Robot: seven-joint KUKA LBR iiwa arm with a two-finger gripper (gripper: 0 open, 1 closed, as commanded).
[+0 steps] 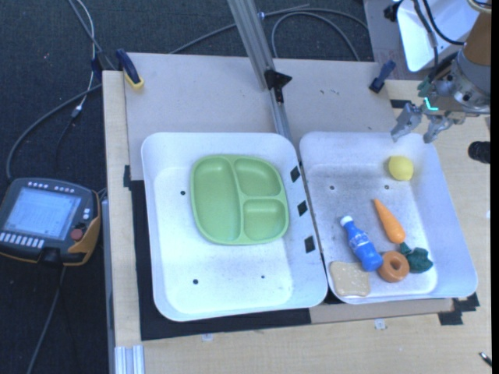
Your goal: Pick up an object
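While the gripper [419, 128] hangs at the upper right of the frame, just above the far rim of the right bin [448, 209], its two fingers stand apart with nothing between them. Closest below it, in the upper right part of that bin, lies a yellow ball [401, 167], apart from everything else and with bare bin floor around it. Lower in the same bin an orange carrot [388, 220] lies at a slant, and to its left a small blue bottle [361, 242] with a white cap lies on its side. At the bin's lower edge a beige slice of bread [349, 279] sits just beside the bottle's base, an orange ring [394, 266] touches the bottle's lower end, and a dark green toy [417, 259] sits just right of the ring. The left bin [171, 279] holds a green divided plate [238, 199] near its centre. A metal pole [257, 37] runs down from the top of the frame to the gap between the bins. At the left edge a control pendant [47, 220] rests on the dark floor.
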